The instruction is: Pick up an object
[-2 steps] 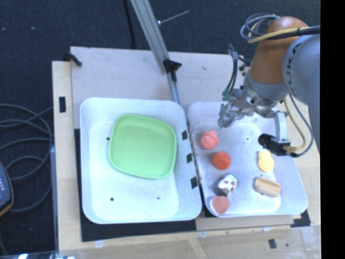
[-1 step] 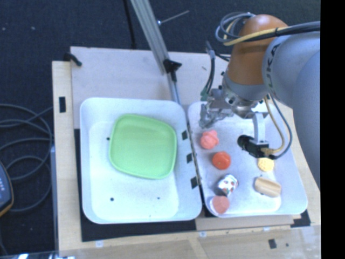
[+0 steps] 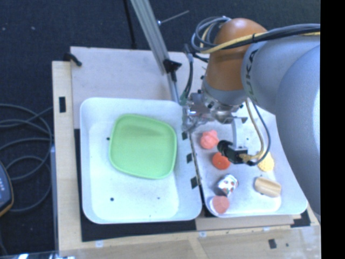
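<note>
While the grey arm with its orange band (image 3: 234, 42) reaches in from the right, I see the two-finger gripper (image 3: 195, 115) low over the far left corner of the right white bin (image 3: 288, 190), beside the wall it shares with the left white bin (image 3: 89, 161). Whether it is released or clenched I cannot tell from my feed. Just near and right of it lies a pink-orange rounded object (image 3: 209, 140), then a red-orange ball (image 3: 220, 161), a small white patterned piece (image 3: 227, 184), a pink round piece (image 3: 219, 203), a tan bread-like block (image 3: 267, 186) and a yellow lump (image 3: 266, 163). A pale green square plate (image 3: 143, 145) sits in the left bin.
</note>
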Controlling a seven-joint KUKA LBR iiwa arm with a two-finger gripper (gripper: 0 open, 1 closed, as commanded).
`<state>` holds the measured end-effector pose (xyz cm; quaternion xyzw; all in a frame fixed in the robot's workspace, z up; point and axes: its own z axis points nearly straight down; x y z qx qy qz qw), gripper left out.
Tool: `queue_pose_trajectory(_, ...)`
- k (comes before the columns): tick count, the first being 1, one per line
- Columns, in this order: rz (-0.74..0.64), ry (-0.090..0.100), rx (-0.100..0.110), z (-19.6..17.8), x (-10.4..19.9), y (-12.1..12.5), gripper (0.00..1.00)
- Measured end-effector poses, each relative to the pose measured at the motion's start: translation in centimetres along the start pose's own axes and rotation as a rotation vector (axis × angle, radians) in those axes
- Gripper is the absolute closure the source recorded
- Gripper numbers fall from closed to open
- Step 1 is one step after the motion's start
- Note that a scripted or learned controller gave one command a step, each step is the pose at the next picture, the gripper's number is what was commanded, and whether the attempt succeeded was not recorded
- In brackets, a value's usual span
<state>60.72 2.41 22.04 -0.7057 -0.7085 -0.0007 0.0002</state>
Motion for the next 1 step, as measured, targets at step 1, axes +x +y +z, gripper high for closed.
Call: queue_pose_trajectory(1, 0.0, 0.0, -0.001, -0.72, 4.96, -1.13, 1.0)
